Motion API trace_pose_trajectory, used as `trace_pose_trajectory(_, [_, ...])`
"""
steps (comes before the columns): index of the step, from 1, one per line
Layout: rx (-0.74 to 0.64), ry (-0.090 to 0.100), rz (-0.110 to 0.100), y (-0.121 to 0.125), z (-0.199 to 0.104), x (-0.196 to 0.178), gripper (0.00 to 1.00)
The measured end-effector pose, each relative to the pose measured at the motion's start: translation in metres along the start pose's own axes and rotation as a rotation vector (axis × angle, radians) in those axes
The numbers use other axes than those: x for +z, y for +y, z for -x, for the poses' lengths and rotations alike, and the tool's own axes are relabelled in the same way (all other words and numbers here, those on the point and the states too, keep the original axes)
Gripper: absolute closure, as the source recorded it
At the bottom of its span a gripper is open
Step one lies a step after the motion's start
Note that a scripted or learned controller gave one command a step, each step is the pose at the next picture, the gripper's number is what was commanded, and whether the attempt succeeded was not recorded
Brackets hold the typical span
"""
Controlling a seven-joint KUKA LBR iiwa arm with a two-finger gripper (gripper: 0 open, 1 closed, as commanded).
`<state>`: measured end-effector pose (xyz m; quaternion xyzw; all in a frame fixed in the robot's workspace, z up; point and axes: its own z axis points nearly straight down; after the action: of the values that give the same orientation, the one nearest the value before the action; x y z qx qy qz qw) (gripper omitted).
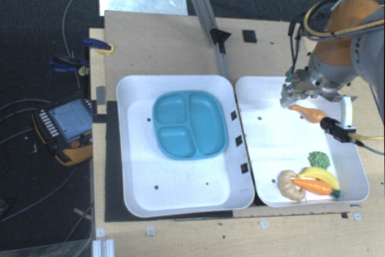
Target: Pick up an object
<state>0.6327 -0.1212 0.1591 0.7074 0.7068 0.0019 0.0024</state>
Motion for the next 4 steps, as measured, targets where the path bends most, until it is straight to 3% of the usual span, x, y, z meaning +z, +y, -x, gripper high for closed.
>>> trace_pose_trajectory(2, [-0.007, 0.0, 0.001, 0.005, -0.006, -0.104, 1.0])
trace_pose_trajectory(3, [-0.007, 0.0, 0.0, 0.007, -0.006, -0.136, 1.0])
trace_pose_trajectory(4, [-0.01, 0.002, -0.005, -0.011, -0.056, -0.13, 1.0])
